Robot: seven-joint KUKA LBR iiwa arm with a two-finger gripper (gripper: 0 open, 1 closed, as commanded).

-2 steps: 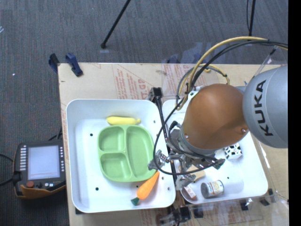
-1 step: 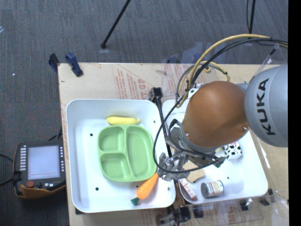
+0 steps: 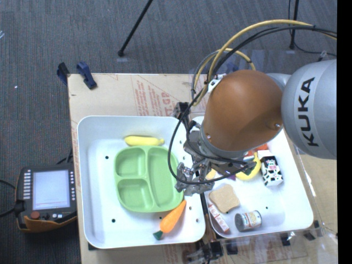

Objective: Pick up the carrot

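Observation:
The orange carrot (image 3: 173,217) with a dark green stub lies at a slant in the left bin (image 3: 91,147), near its front right corner and just off the edge of the green divided plate (image 3: 144,180). My gripper (image 3: 190,181) hangs from the orange wrist over the plate's right edge, a short way behind the carrot's tip. Nothing shows the carrot lifted; it rests on the bin floor. The big orange wrist hides much of the gripper body.
A yellow banana (image 3: 144,141) lies behind the plate. The right bin (image 3: 297,202) holds a toast slice (image 3: 224,198), a small can (image 3: 248,220), a cow-print carton (image 3: 270,171), a red packet (image 3: 218,219) and a yellow piece (image 3: 251,171). A pendant (image 3: 48,196) sits left of the bench.

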